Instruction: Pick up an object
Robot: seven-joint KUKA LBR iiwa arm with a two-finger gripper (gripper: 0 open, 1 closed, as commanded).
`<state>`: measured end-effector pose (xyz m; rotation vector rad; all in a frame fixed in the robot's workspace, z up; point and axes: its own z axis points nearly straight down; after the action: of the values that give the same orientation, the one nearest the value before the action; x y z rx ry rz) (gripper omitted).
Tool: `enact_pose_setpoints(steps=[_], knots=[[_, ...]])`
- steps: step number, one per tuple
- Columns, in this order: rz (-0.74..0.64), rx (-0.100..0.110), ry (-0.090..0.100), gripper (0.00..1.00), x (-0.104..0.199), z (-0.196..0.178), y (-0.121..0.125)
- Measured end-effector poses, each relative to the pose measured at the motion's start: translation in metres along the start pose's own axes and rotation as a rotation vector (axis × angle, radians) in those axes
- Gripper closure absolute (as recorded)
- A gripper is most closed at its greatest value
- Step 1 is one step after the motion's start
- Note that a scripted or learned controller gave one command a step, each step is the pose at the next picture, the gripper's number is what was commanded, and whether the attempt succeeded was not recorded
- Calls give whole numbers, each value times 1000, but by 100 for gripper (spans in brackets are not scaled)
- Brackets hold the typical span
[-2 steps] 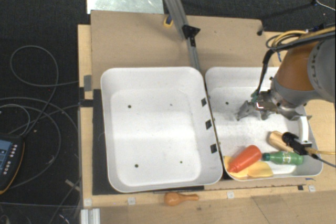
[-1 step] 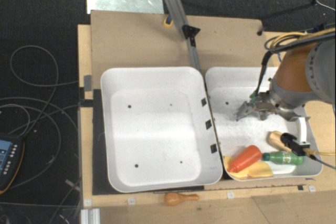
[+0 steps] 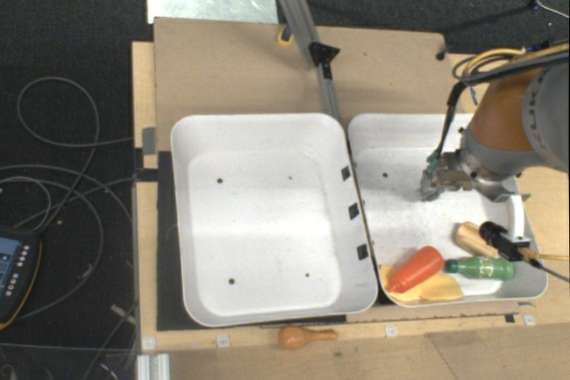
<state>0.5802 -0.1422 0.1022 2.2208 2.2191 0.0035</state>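
My gripper (image 3: 433, 188) hangs low over the middle of the right bin (image 3: 392, 157), above bare white floor. In that bin's front right corner lies a cluster of things. An orange-red carrot-shaped piece (image 3: 415, 268) lies slanted, with a yellow piece (image 3: 438, 289) just in front of it. A green bottle (image 3: 479, 268) lies on its side to their right. A tan wooden piece (image 3: 468, 235) rests behind the bottle. The cluster sits in front of and to the right of the gripper, apart from it.
The left bin (image 3: 191, 218) stands beside the right one, with black clips along the shared wall. A small tan wooden object (image 3: 307, 335) lies on the bench in front of the bins. A grey pole (image 3: 298, 4) slants in from the top.
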Motion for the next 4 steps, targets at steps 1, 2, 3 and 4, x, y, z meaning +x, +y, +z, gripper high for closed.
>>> enact_pose_setpoints(steps=[1, 2, 3, 4], knots=[[-4, -2, -1, 100, 4, -45, -2], [-6, -3, -2, 100, 2, -89, 0], [-7, -4, -2, 100, 2, -132, 2], [-11, 1, 1, 100, 47, -127, 10]])
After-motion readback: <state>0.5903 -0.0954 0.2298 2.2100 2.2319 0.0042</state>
